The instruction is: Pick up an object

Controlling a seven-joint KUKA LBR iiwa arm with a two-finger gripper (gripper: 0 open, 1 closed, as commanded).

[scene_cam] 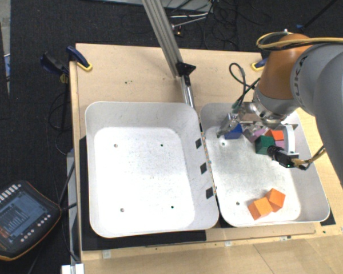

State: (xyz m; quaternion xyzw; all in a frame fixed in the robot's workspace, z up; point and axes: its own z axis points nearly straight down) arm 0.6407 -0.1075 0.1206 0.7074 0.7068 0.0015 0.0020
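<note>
My gripper (pixel 228 130) is low over the far part of the right bin (pixel 240 178), reaching in from the right. A blue block (pixel 235 132) lies right at its tip, partly hidden by it, and I cannot make out whether it is gripped. Just right of that sit a purple piece (pixel 254 133), a green block (pixel 264 143) and a red-orange block (pixel 278 135), crowded under the wrist. Two orange blocks (pixel 260 208) (pixel 276 198) lie together near the bin's front right corner.
The left bin (pixel 140 167) stands beside the right one, their rims touching along the middle. A slanted metal pole (pixel 163 30) comes down to the bench behind the bins. A teach pendant (pixel 17 216) lies off the bench at lower left.
</note>
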